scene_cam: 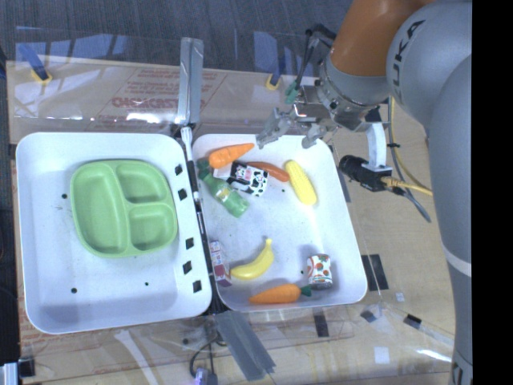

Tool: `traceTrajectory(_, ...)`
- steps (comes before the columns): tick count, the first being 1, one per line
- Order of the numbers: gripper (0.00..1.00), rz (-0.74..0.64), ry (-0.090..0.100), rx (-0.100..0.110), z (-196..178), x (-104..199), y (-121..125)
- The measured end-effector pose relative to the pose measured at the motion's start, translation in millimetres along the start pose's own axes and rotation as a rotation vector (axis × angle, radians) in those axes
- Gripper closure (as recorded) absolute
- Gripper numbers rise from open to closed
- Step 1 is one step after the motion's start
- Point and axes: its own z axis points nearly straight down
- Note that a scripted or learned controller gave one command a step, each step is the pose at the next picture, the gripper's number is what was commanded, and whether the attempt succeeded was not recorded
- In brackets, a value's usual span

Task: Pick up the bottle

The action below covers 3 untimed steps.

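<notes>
In the right bin (341,239), a carrot (274,295) and a can (320,270) lie nearest, with a banana (255,263) just behind. Farther back, the green bottle (225,196) lies on its side near the left wall, beside a cow-patterned carton (249,178). The gripper (290,133) hangs above the far rim, fingers spread, holding nothing. The left bin (40,231) holds a green tray (124,207).

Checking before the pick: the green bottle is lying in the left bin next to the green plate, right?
Not quite. The camera view shows the green bottle lying in the right bin, near its upper left corner beside the carrot. The green plate sits by itself in the left bin.
</notes>
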Motion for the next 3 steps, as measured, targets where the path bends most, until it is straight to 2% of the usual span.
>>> traceTrajectory(1, 0.0, 0.267, 0.001, 0.004, 93, 37, 24)
traceTrajectory(2, 0.0, 0.268, 0.006, -0.025, 171, 6, -10)
traceTrajectory(3, 0.0, 0.405, 0.002, -0.001, 192, 1, -60)
